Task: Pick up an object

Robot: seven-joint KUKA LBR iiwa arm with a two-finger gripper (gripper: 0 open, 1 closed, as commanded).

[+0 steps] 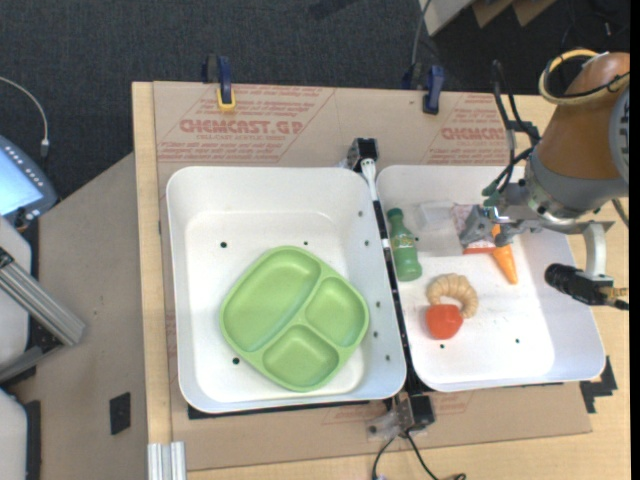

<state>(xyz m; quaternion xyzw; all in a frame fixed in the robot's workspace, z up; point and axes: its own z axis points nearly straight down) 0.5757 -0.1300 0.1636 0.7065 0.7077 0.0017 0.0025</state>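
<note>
**Kid:** What is the biggest thing you see?

**Helper:** You see the bench. It is brown board with red letters on it. Two white bins sit on it, side by side.

**Kid:** What is in the left bin?

**Helper:** A green plate. It has three parts and it lies flat near the front of the bin.

**Kid:** And the right bin?

**Helper:** You see four small things there. A green bottle lies close to the left wall. A tan curved roll lies near the middle. A red tomato touches the front of the roll. An orange carrot lies to the right of them, near the back.

**Kid:** Where is the arm?

**Helper:** It comes in from the right. It is big, grey and orange, and it hangs over the back of the right bin.

**Kid:** And the gripper?

**Helper:** It is low in the right bin, right by the fat end of the carrot. You cannot tell from here if it is wide or pinched. You cannot tell if it holds the carrot. The carrot looks like it lies on the bin floor.

**Kid:** Anything smaller?

**Helper:** Two blue clamps pinch the back edge of the bench.
</note>
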